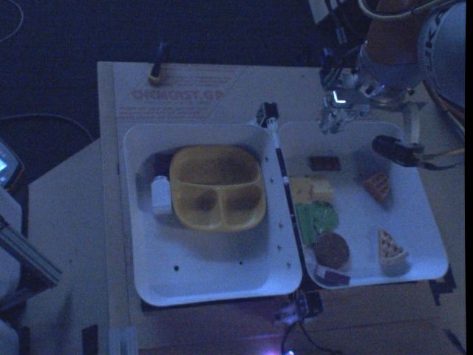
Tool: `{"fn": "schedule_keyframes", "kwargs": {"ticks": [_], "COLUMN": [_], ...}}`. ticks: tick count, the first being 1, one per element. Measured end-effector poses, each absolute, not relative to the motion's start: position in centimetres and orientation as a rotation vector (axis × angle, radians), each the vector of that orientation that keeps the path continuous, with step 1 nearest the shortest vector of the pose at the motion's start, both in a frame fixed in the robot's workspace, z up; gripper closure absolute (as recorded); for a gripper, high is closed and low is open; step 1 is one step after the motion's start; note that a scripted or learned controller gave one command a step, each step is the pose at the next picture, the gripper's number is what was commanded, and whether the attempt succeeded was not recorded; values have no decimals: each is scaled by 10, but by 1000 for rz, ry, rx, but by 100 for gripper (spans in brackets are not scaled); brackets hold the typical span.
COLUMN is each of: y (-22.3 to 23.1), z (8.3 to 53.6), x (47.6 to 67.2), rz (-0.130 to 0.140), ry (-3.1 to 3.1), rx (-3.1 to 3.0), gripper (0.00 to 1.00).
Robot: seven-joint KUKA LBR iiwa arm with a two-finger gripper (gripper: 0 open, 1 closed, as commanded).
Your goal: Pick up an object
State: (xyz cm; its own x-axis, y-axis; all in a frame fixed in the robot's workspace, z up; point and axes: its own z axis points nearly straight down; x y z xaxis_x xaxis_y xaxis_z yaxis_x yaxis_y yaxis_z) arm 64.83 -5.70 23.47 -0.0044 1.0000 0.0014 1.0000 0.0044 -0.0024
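My gripper (338, 118) hangs over the far edge of the right bin (421, 220), just above and right of a small dark brown block (324, 163). Nothing shows between its fingers. In the same bin lie a yellow cheese piece (311, 189), a green leafy piece (318, 218), a round brown patty (332, 249), an orange waffle piece (378, 186) and a pizza slice (390, 247). A small purple piece (332, 276) lies at the bin's near edge.
The left bin (148, 265) holds a yellow divided plate (217, 188) and a small white bottle (160, 195) beside it. A dark clamp-like part (399, 151) juts over the right bin's far side. The scene is dim.
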Motion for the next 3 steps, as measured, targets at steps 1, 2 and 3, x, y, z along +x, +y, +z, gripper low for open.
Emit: {"fn": "schedule_keyframes", "kwargs": {"ticks": [1,2,3], "y": [-65,-55,-54], "z": [225,221,230], "x": [655,651,646], "rz": [1,3,1], "ry": [-2221,-2222,-2221], "rx": [-2222,-2218,-2220], "gripper": [100,100,100]}}
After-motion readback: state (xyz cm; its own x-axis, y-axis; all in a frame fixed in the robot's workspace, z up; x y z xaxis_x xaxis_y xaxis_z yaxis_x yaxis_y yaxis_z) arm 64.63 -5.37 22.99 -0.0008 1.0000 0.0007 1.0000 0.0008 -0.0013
